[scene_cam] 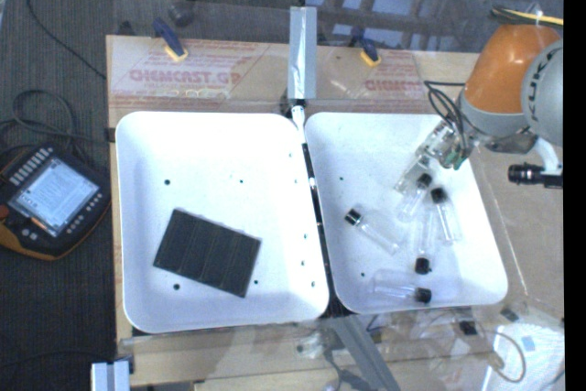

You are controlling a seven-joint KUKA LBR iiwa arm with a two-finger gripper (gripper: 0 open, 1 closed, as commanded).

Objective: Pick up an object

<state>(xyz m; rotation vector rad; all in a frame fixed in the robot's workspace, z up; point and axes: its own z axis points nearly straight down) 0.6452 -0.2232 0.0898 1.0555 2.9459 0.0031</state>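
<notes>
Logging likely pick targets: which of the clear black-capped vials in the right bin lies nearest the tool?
The vial highest in the right bin, just below-left of the tool. The other vials lie lower, toward the bin's near edge.

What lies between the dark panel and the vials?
In the camera view, bare white floor of both bins and the divider where the left bin meets the right bin separate the dark panel from the vials.

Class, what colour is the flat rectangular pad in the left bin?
Black pad, seen in the camera view.
</notes>
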